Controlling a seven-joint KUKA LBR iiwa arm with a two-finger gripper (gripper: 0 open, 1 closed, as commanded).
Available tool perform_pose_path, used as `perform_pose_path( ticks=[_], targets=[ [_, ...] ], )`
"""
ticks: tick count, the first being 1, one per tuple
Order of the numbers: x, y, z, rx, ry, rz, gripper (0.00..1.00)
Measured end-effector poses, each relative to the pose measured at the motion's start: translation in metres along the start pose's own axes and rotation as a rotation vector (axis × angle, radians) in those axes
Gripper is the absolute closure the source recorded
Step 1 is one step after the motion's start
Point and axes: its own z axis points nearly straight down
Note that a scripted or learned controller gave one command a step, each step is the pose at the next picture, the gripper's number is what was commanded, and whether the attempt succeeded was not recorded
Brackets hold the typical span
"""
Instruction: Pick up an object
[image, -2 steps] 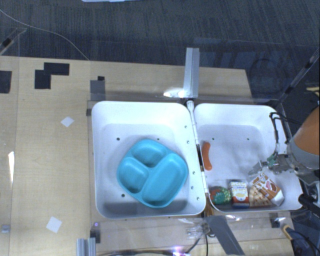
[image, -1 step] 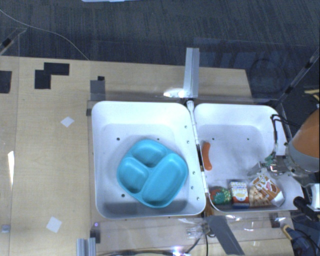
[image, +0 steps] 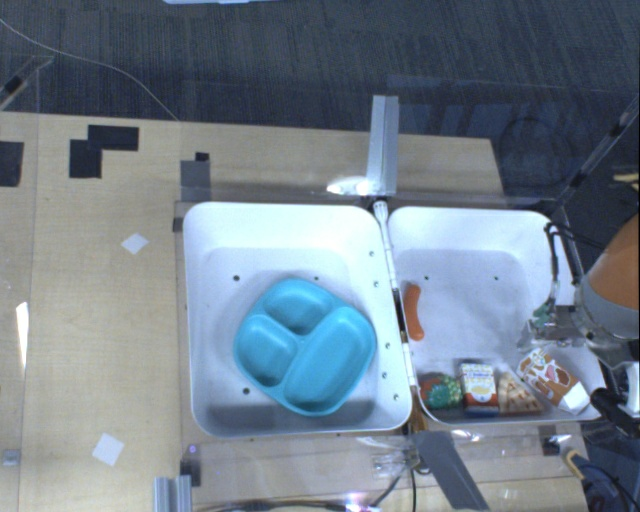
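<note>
On the pale wooden worktop (image: 90, 330), two shallow white bins sit side by side, touching along a common central edge. Left bin (image: 215, 300): a turquoise plastic divided plate (image: 305, 345) with three compartments, lying flat slightly below the bin's centre. Right bin (image: 470, 250): an orange carrot-shaped toy (image: 413, 311) lies lengthwise close to the left wall; along the near wall stands a row of small objects, namely a green and red leafy toy (image: 438, 390), a yellow and red printed carton (image: 478, 384) just beside it, and a tan speckled cracker-like piece (image: 518, 396) next in line. A white packet with red and brown print (image: 547, 375) lies tilted at the bin's right near corner, close to the cracker-like piece. The grey arm with orange band (image: 615, 280) enters from the right edge, its gripper (image: 549, 325) positioned low over the right side of the right bin, just above the printed packet. Whether the gripper is released or clenched cannot be determined, as its tip is small and partly obscured.
</note>
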Motion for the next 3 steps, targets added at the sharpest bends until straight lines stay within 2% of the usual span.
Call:
perform_pose_path(
  ticks=[1, 2, 3],
  targets=[
    [0.049, 0.031, -0.050, 0.018, 0.002, 0.075, 1.00],
    [0.049, 0.031, -0.050, 0.018, 0.002, 0.075, 0.00],
    [0.009, -0.004, 0.013, 0.010, 0.000, 0.078, 0.00]
  ],
)
